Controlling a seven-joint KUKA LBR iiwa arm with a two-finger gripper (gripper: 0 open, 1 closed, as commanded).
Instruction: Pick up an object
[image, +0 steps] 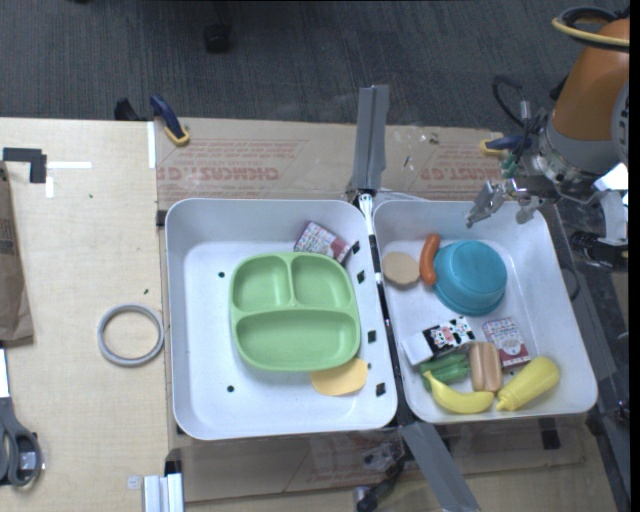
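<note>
Judging by size, the blue bowl (471, 276) is taken first: it lies in the right bin (560, 262), right of centre in the frame, and looks light, stiff and smooth, so its rim would be the place for a hold, since the rounded wall could slip. The mustard bottle (528, 383) and the banana (459, 398), at the bin's lower edge, appear light; the bottle is probably slick, the banana soft, and each is best taken across its middle. They are crowded by a hot dog (485, 365), a green vegetable (447, 369) and two small cartons (447, 338), touching or just beside one another, so little finger room is left there. The sausage (429, 258) and the tan disc (401, 268) lie against the bowl's left side.

The gripper (496, 200) hangs over the bin's upper rim, at upper right of the frame, apparently with nothing in it; whether its jaws are parted cannot be told. Open floor is seen along the bin's right wall. The left bin (190, 300) is taken up largely by a green plate (295, 311).
</note>
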